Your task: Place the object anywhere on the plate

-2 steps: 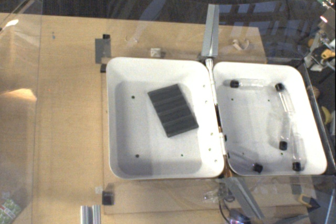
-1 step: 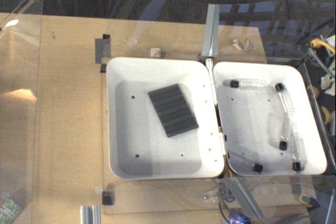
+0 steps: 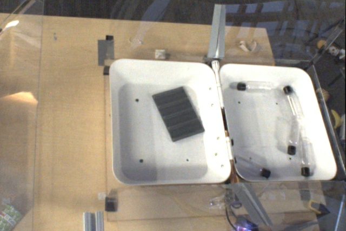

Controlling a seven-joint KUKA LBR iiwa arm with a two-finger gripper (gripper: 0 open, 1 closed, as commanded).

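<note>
In left bin (image 3: 121,132): 1 dark ridged block (image 3: 178,113)

Two white bins side by side on wooden tabletop (image 3: 65,132); left bin (image 3: 121,170) holds a dark grey ribbed rectangular plate (image 3: 178,113), lying flat, tilted, near centre; right bin (image 3: 319,170) holds clear tubes with black caps (image 3: 294,111) along its back, right and front edges.

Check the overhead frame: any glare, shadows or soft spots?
Camera view: bright glare patch on the bench at left; streaky pane reflections across the top; shadow along the left bin inner wall; dark ridged plate reads sharp; clear tubes in the right bin look faint.
</note>
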